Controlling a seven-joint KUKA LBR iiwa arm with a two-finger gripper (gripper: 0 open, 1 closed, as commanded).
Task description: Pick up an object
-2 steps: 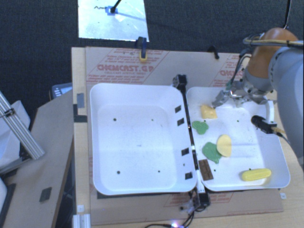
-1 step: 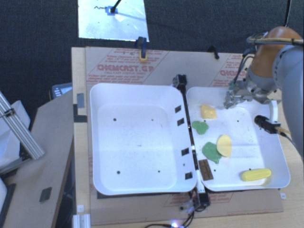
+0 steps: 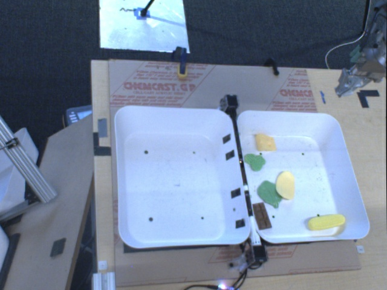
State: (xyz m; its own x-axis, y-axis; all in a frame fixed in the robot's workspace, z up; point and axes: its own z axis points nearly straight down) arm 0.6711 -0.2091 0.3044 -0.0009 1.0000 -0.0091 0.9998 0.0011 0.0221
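The right bin (image 3: 338, 132) holds several small objects. An orange-yellow chunk (image 3: 264, 142) lies near its far left. Below it come a small green piece (image 3: 254, 161), a pale yellow oval (image 3: 285, 185) overlapping a darker green leaf shape (image 3: 268, 193), and a brown block (image 3: 261, 215) by the divider. A long yellow piece (image 3: 326, 222) rests against the near wall. My gripper (image 3: 352, 83) hangs at the view's upper right, beyond the right bin's far right corner and well away from all the objects. Nothing shows in its grasp.
The left bin (image 3: 175, 116) sits beside the right one, with black clips along the shared divider (image 3: 236, 174). A cardboard sheet (image 3: 199, 83) lies under both bins. A cable loops near the arm at the upper right. A metal rail stands at the far left.
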